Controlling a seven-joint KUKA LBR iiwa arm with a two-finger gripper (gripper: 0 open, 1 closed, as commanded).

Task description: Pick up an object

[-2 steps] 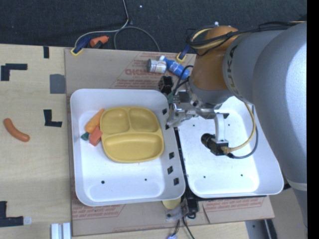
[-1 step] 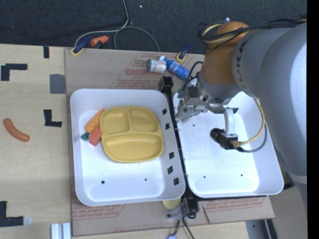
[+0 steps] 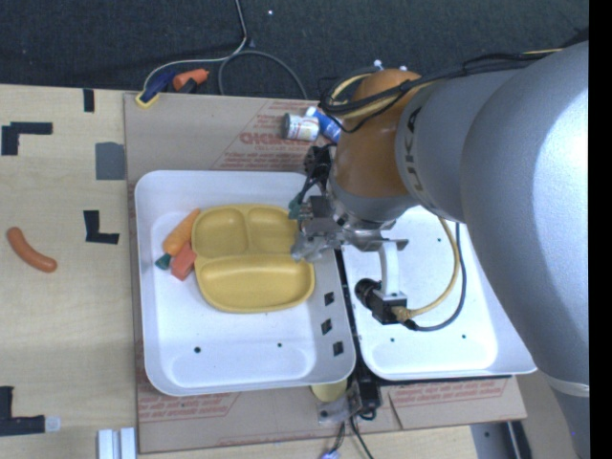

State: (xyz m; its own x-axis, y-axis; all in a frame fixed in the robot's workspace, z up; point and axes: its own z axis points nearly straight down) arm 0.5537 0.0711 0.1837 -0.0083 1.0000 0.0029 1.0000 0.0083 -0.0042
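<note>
One yellow divided plate [image 3: 251, 271] lies in the left bin [image 3: 229, 366], toward its right wall. Looks like stiff, light plastic, probably slick; raised rim or the ridge between compartments seems the best hold. Orange carrot-like toy [image 3: 178, 239] tucked against plate's left edge. Tool [image 3: 311, 235] sits at plate's upper right rim, apparently touching it; open or clenched, cannot tell. Right bin [image 3: 435, 352] alongside. Sausage-like toy [image 3: 31, 250] far left on counter [image 3: 57, 352].

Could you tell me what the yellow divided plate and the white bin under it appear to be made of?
The yellow divided plate looks like moulded plastic, matte with a soft sheen and rounded compartment ridges. The left white bin also seems plastic: smooth, slightly glossy, with rounded corners and a raised rim.
</note>
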